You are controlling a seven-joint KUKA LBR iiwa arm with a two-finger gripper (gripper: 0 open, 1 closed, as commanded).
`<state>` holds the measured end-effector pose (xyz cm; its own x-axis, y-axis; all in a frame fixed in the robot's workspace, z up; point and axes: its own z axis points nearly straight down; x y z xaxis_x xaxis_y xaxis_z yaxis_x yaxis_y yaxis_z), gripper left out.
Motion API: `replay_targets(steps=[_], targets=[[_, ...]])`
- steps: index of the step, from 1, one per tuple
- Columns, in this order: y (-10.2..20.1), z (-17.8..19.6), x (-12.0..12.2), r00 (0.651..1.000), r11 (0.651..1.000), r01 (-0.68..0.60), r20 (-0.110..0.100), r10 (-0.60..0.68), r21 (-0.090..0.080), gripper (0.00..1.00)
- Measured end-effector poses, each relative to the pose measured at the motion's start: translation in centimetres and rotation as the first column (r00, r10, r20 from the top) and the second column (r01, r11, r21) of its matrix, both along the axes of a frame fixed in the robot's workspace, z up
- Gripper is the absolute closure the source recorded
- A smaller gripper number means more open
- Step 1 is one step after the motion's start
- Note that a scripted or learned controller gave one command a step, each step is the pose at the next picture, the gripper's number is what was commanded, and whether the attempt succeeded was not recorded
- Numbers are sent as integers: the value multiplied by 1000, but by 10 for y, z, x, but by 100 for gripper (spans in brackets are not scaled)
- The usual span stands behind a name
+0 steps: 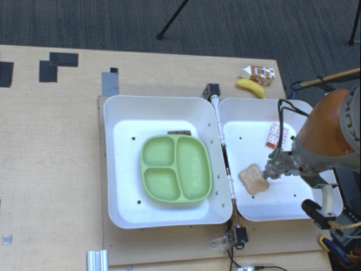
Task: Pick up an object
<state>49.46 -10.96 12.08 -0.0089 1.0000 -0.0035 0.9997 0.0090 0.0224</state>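
In the camera view, the gripper (273, 170) is seen low in the right bin (242, 208), just beside the tan bread-like piece (253, 179), which lies at its left and slightly lower; whether it is spread or closed cannot be told. A red-and-white packet (274, 133) lies above it. The piece may be nudged aside rather than caught, since the gripper appears offset toward its edge.

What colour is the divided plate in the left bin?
Light green; the divided plate shows clearly in the camera view.
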Motion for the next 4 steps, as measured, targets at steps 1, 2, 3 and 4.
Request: replay_targets(steps=[1, 2, 3, 4], targets=[[0, 0, 0, 1000, 1000, 0, 0, 0, 0, 0], [1, 10, 2, 1000, 1000, -4, 3, 4, 1, 100], [1, 10, 1, 1000, 1000, -3, 3, 3, 1, 0], [22, -34, -6, 1000, 1000, 6, -16, -6, 2, 0]])
